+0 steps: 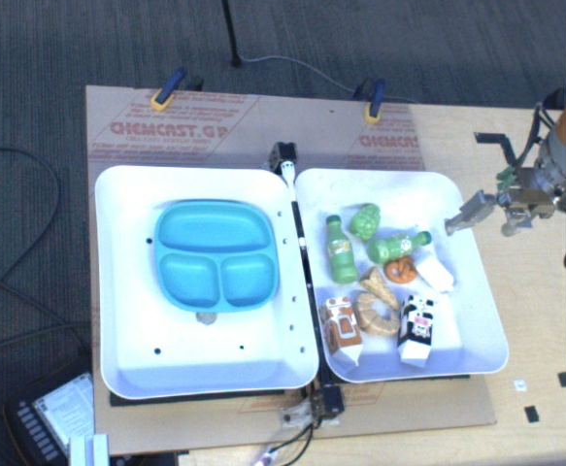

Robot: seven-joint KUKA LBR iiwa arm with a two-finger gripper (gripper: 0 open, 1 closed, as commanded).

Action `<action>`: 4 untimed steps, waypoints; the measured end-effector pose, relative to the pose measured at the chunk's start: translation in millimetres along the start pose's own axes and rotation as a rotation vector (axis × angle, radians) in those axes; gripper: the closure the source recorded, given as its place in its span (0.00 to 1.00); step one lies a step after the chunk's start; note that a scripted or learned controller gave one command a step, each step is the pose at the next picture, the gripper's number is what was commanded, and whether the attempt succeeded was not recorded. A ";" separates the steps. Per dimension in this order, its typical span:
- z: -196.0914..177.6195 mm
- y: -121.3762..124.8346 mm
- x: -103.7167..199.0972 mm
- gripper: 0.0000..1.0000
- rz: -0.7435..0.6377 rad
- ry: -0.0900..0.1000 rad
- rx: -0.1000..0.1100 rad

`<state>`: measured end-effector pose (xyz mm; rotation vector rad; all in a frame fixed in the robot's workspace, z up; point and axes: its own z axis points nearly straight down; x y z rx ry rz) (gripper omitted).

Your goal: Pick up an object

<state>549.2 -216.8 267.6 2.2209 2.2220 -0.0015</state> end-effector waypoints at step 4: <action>87.6 17.2 111.1 1.00 -0.004 0.001 -0.006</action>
